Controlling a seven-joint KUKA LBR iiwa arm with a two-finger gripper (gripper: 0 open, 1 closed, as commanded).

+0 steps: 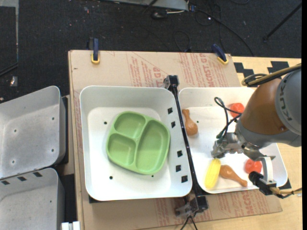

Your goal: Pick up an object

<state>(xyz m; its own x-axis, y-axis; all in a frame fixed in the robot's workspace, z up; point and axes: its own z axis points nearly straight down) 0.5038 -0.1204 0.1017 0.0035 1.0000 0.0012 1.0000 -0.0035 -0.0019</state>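
Camera view has the claw point(221, 150) low in the right bin point(201, 96), its opening impossible to judge, with the yellow corn point(212, 173) just below it, so dropping straight and centring over the cob should give the surest grasp.

My glossy orange wrist band point(261, 107), smooth white plastic bins point(91, 128), matt green plastic plate point(138, 143), rough cardboard bench point(144, 66).

Robotics lab: clamped cardboard bench point(144, 68), floor cables point(211, 18)
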